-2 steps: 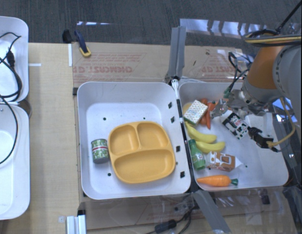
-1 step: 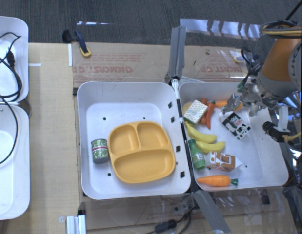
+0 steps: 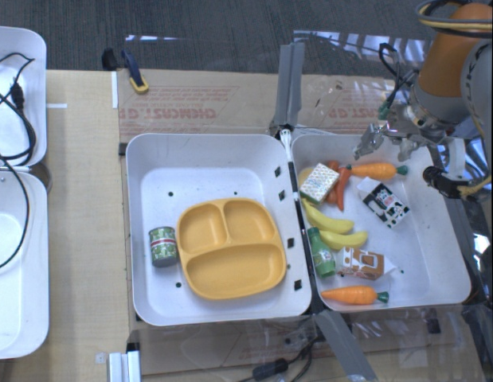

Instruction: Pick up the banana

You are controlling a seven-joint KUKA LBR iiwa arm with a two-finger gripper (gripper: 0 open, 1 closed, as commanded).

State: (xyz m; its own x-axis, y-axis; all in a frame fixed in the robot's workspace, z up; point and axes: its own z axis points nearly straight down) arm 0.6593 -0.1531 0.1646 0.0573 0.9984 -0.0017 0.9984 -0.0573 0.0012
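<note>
Yellow banana, orange carrots, mustard plate, seemingly green-labelled can.

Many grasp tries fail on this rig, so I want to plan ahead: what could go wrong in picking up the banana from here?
1. The banana lies crowded: a white packet at its upper end, a green bottle at its lower, so the hand could catch a neighbour.
2. It sits close to the bin wall, leaving little room on that side.

left bin: yellow plate, can | right bin: two carrots
</note>
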